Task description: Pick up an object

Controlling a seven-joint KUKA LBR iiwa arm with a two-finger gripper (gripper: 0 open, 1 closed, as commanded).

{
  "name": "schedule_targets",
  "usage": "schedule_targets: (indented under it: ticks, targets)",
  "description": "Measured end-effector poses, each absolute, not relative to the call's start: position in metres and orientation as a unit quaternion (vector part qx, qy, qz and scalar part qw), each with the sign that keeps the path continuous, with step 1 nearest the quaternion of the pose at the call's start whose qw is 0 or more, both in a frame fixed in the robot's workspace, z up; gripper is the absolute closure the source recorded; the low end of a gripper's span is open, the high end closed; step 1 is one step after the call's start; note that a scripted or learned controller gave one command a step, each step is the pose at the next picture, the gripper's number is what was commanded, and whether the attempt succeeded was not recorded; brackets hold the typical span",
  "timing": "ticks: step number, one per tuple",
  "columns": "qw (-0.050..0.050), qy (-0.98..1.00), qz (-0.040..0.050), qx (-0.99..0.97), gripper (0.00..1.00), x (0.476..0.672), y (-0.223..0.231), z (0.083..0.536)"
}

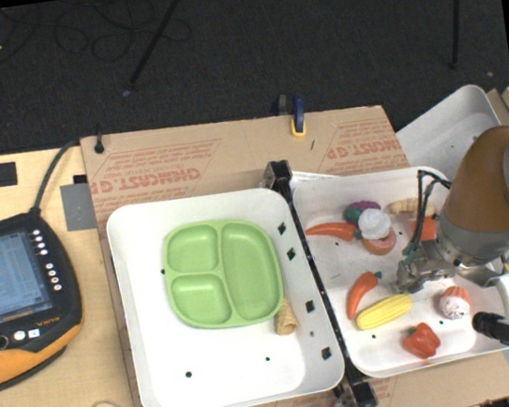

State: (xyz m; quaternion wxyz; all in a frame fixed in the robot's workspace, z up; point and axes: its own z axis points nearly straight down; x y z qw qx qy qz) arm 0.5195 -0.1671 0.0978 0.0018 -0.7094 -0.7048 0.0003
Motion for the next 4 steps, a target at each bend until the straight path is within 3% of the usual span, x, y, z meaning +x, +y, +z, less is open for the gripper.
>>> schedule_targets:
  ticks: [3, 4]
  targets:
    - [0.000, -0.707, -0.0002, -0.707, 1.00, 0.526, -0.157, 0.229]
    - [0.002, -0.707, 0.0004, -0.707, 1.00, 0.516, -0.110, 0.235]
